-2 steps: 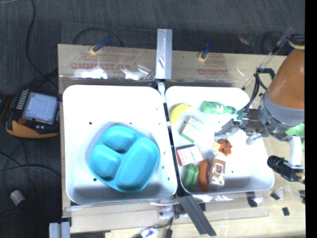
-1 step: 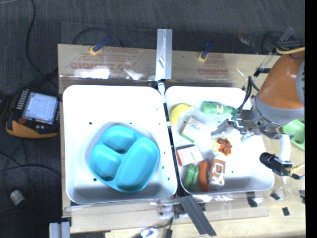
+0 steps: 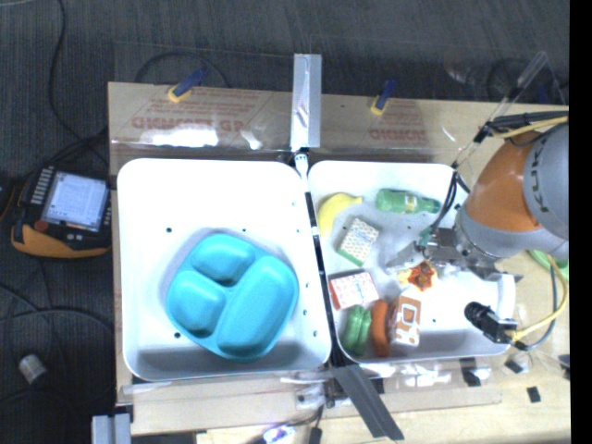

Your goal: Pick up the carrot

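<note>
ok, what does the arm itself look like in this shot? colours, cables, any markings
The arm is rounded, with a grey casing and a broad orange band above the wrist. Dark lettering sits on the grey part at the picture's edge, too cropped to read. A black cable runs along its bin-side edge. The gripper end is grey metal, blurred.

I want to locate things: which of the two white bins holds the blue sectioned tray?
The left bin holds the blue tray. The right bin holds small groceries, among them the carrot.

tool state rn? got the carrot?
Tool: open or shut cannot be told. Carrot lies in the right bin, not held.
</note>
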{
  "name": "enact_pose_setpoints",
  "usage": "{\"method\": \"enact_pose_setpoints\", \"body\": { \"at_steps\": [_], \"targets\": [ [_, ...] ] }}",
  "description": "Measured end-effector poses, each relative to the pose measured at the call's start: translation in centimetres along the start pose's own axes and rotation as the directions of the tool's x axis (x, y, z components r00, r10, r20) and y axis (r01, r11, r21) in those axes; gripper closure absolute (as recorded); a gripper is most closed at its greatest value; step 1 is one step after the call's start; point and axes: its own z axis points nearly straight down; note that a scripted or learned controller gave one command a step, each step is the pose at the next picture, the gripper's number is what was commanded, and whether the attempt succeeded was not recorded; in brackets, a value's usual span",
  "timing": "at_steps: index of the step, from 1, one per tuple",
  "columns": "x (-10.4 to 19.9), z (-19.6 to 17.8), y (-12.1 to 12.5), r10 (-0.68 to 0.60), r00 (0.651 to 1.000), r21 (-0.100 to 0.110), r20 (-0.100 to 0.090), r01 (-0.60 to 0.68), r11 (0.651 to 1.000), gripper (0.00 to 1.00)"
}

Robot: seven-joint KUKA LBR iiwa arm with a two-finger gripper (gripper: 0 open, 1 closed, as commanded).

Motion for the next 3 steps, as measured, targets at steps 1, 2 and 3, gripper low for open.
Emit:
{"method": "enact_pose_setpoints", "body": {
  "at_steps": [1, 2, 3],
  "targets": [
    [-2.7, -0.2, -0.2, -0.179, 0.984, 0.002, -0.018, 0.179, 0.984, 0.00],
    [-2.4, 0.0, 2.3, -0.368, 0.930, 0.004, -0.006, 0.368, 0.930, 0.00],
    [-1.9, -7.9, -1.1, -0.558, 0.830, 0.009, -0.007, 0.558, 0.830, 0.00]
  ]
}}
